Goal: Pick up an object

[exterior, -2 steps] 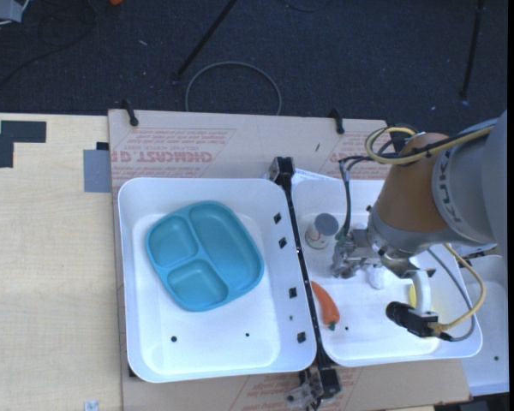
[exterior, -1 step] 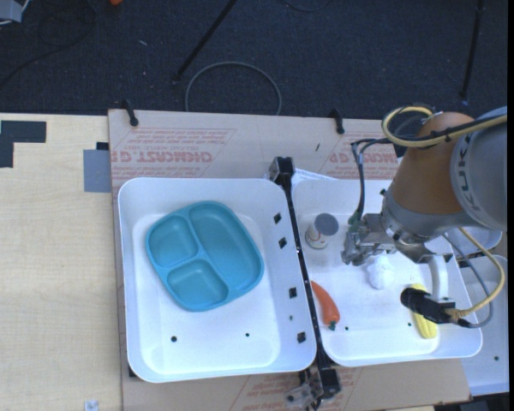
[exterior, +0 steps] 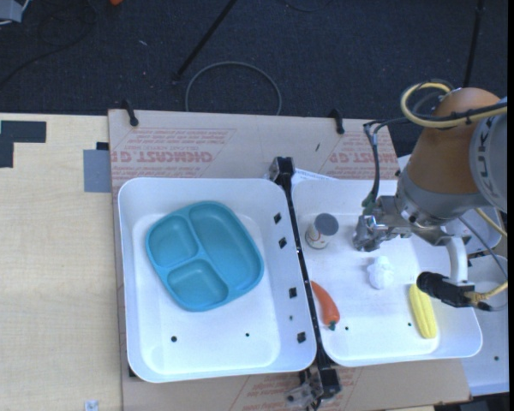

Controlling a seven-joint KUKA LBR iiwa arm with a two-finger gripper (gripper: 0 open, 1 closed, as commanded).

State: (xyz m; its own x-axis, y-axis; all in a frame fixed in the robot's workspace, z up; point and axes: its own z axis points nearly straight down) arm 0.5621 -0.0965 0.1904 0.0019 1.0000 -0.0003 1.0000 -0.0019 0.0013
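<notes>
The gripper [exterior: 368, 232] hangs low over the right bin [exterior: 351, 349], in its upper middle part, with the grey arm [exterior: 450, 157] and its orange band reaching in from the right. Whether the fingers are spread or closed I cannot tell: they show as a small metallic cluster seen from above, and nothing is visibly caught between them.

Four things lie in the right bin. Closest is a small white crumpled lump [exterior: 379, 273], just below the gripper and a little to its right; it has no real long axis, so any approach angle would likely serve. To the gripper's left, near the divider [exterior: 293, 255] between the bins, stands a small grey-capped cylinder [exterior: 321, 230], about level with the gripper and upright. A carrot-like orange piece [exterior: 326, 304] lies lower left against the divider, its long axis running from upper left to lower right. A yellow corn cob [exterior: 423, 310] lies lower right, its length nearly up-and-down in the view, beside a black part of the rig.

The left bin [exterior: 154, 349] carries a blue three-compartment plate [exterior: 204, 254], well apart from the gripper.

By my judgement the white lump is the likeliest target: a short shift toward the view's bottom would put the gripper over it, while the cylinder calls for a sideways move to the left
</notes>
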